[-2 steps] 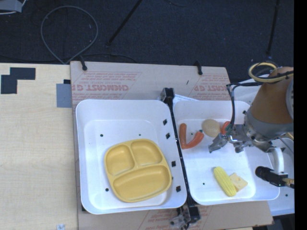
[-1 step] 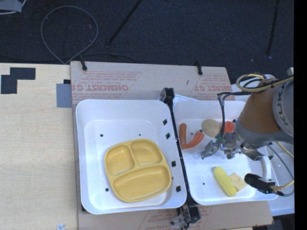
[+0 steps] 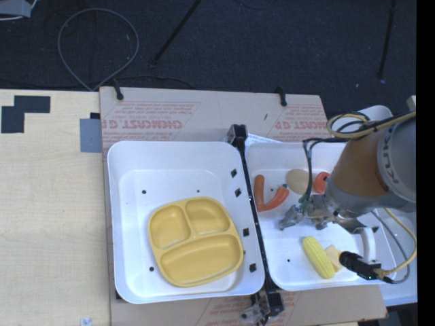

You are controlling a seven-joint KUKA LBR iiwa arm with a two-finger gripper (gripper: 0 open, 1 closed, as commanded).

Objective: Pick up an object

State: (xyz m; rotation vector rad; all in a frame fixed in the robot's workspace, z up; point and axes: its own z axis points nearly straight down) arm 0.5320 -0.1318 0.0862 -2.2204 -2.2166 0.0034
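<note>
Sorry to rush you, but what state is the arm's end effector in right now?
End effector: low over the right bin; open or shut cannot be told, and nothing is visibly held.

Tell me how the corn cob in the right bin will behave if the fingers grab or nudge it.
The corn cob looks rounded and tapered, so a sideways nudge would probably roll it across the right bin. Its bumpy surface may aid grip. It appears to be a stiff toy, likely light.
</note>
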